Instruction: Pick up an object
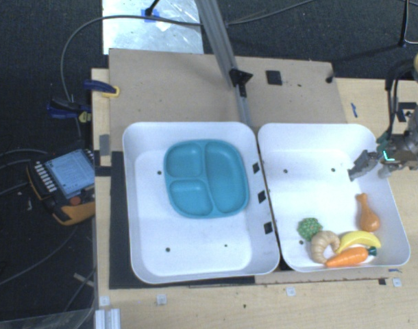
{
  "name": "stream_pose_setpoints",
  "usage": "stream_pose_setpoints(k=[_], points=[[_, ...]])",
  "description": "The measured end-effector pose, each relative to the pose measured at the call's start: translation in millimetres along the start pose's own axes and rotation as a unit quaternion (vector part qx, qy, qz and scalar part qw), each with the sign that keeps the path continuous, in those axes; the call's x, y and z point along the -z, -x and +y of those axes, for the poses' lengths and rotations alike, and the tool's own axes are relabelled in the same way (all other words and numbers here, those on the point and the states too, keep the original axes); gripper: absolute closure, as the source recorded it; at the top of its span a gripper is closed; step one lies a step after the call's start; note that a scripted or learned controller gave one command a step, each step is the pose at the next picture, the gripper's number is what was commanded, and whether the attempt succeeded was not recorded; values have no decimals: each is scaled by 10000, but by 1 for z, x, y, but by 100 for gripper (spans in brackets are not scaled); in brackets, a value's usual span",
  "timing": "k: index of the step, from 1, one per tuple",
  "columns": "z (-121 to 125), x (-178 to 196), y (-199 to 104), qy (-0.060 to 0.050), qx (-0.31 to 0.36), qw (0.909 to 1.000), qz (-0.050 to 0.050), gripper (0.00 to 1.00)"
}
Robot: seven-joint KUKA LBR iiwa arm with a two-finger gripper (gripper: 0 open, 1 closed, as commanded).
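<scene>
White plastic right bin (291, 149) holds 5 toy foods clustered in its near corner: orange drumstick (366, 213), banana (360, 238), carrot (346, 257), croissant (322, 244), broccoli (308, 227). Grey gripper (363, 164) is seen above, apart, nothing gripped; finger opening cannot be told. Nothing is picked yet.

- We find no word, number, brand or sign that we can read anywhere in the camera view.
- The handheld device (66, 177) lying left of the counter (181, 88) has a pale blue screen, yet whatever stands on it is too small and blurred for us to make out.
- The small black squares on the counter, such as the one (274, 78) near its far edge, carry no marking that we can tell.
- The two white bins (144, 252) (312, 149) and the blue divided plate (206, 178) bear no lettering that we can see.
</scene>
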State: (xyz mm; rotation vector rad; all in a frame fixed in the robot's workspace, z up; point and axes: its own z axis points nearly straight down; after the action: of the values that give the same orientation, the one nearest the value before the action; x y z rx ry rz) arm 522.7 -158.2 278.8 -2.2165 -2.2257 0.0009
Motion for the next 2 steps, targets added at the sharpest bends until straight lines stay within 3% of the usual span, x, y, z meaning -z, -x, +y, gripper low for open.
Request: stream_pose_setpoints(k=[1,2], points=[[1,1,0,14,2,10000,-3,0],[-1,-41,3,1,-14,10000,0,0]])
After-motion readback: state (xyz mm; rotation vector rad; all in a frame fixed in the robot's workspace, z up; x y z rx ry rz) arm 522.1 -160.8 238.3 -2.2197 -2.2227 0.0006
